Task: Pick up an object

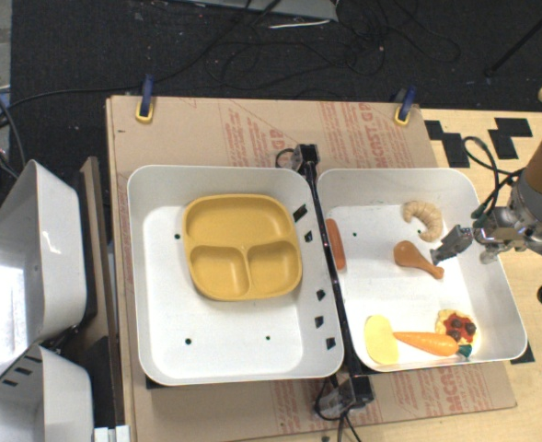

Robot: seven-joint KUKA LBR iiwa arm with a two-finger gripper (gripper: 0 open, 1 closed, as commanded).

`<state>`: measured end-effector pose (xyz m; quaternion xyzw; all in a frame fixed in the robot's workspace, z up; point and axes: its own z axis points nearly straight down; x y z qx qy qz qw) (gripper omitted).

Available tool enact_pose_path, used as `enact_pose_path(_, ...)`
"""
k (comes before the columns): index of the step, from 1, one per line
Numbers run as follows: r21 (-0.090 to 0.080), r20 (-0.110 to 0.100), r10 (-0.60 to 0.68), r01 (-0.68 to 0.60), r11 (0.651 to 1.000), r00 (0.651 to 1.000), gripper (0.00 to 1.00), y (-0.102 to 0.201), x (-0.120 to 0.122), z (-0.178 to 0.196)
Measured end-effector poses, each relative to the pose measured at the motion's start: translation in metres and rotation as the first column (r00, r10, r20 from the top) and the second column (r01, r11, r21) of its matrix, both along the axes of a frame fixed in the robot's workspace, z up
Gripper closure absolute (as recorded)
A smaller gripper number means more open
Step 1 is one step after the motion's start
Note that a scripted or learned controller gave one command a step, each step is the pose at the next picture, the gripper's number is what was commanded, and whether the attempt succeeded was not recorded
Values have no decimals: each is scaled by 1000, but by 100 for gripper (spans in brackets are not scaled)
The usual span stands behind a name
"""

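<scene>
The right bin point(491, 288) holds several toy foods. A beige croissant point(424, 217) lies at its back, with a brown drumstick point(416, 258) just in front of it. A red sausage point(337, 244) lies along the bin's left wall. At the front are a pale yellow disc point(379, 339), an orange carrot point(427, 343) and a small red and yellow piece point(458, 325). My gripper point(452, 245) reaches in from the right, low over the bin. Its tip is right of the drumstick and below the croissant. I see nothing held in it.
The left bin point(160, 330) carries a yellow divided plate point(243, 247). A black divider point(324, 247) runs between the bins. The bench board sits on a dark floor with cables, and white tubs point(31, 265) stand at the far left.
</scene>
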<state>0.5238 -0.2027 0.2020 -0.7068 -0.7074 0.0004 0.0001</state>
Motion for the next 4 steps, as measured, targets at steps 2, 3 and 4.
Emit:
enact_pose_path(2, 1, -3, -2, 2, 1000, 1000, 0, 1, -5, -107)
enact_pose_path(3, 1, -1, -2, 2, 1000, 1000, 0, 2, -5, -110)
enact_pose_path(4, 0, 0, -2, 2, 1000, 1000, 100, 2, -4, -100)
